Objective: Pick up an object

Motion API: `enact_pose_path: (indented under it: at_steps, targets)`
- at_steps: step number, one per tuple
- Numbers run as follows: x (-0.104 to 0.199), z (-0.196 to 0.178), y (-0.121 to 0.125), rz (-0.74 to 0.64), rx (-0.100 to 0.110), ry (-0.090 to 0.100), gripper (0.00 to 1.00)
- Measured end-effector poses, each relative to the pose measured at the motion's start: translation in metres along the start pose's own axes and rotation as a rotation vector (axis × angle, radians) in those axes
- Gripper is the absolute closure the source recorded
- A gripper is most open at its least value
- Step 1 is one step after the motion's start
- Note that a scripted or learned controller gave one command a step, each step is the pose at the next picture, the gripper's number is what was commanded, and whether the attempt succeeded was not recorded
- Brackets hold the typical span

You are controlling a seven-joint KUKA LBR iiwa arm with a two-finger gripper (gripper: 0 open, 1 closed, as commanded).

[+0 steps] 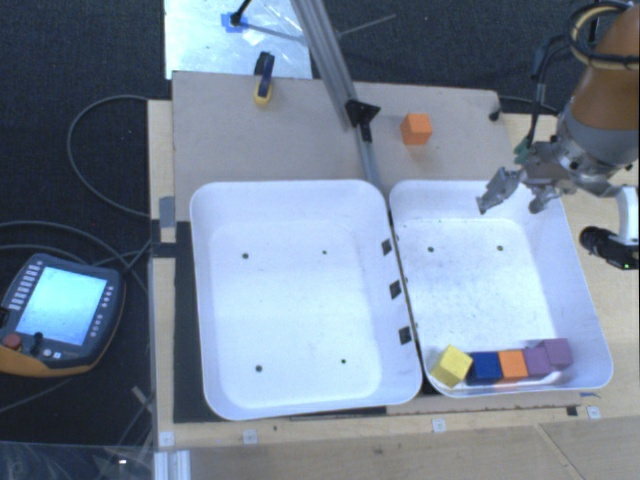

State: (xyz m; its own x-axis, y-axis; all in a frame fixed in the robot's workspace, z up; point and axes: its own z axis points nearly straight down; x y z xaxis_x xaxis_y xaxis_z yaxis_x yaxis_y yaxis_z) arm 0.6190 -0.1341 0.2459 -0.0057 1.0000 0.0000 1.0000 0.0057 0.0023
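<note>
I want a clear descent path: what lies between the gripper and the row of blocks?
In the camera view, only bare white bin floor separates the gripper from the row of small coloured cubes.

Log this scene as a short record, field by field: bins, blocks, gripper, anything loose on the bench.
left bin: white, shallow, no blocks in it
right bin: white, holds a row of blocks along its near wall
blocks in row, left to right: yellow block, blue block, orange block, two purple blocks
stray cube: orange, on the bench beyond the bins
gripper: open, above the right bin's far right part, holding nothing
</note>
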Motion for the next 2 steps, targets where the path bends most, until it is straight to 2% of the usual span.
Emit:
enact_pose_path:
  at_steps: [1, 2]
  targets:
    - [0.0078, 0.0807, -0.0597, 0.006, 0.012, 0.003, 0.00]
    - [0.0071, 0.0762, -0.0559, 0.005, 0.000, 0.000, 0.00]
